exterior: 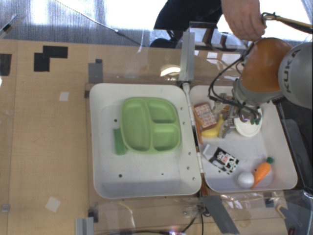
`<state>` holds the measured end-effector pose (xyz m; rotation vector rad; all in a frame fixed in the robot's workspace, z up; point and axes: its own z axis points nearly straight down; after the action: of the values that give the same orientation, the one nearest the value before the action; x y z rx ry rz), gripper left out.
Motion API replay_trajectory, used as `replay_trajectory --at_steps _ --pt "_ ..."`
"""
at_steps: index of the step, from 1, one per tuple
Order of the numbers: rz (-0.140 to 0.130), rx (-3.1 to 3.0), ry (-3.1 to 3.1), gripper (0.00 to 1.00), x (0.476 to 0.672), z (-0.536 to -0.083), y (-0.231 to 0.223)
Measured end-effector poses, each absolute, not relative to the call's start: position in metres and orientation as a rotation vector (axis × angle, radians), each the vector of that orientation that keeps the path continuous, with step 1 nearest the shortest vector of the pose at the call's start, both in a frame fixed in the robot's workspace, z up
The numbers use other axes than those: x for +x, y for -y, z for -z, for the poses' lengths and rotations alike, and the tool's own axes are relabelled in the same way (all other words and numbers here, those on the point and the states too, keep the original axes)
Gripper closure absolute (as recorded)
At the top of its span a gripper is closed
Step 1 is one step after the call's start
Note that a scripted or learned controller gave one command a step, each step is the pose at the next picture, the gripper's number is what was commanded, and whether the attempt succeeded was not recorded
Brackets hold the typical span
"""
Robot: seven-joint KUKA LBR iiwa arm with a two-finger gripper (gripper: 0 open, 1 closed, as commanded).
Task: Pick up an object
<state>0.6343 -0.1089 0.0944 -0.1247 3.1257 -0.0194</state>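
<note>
In the right white bin (286, 153), at five o'clock, I note a white egg (245, 179) touching an orange toy carrot (262, 172). Farther, my gripper (234, 119) hangs near a yellow block (211, 130); jaws' state: cannot tell.

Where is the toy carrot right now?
The toy carrot lies in the right bin, near its front right corner, beside a white ball.
</note>
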Motion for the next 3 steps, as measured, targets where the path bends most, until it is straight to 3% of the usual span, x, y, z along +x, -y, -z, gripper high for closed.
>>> replay_trajectory --at_steps 1,2,3 --pt "-0.008 0.113 -3.145 0.00 0.635 -0.090 0.085" --pt "0.001 0.008 -3.130 0.00 0.575 -0.090 0.127" --pt "-0.002 0.029 -3.099 0.00 0.537 -0.099 0.091"
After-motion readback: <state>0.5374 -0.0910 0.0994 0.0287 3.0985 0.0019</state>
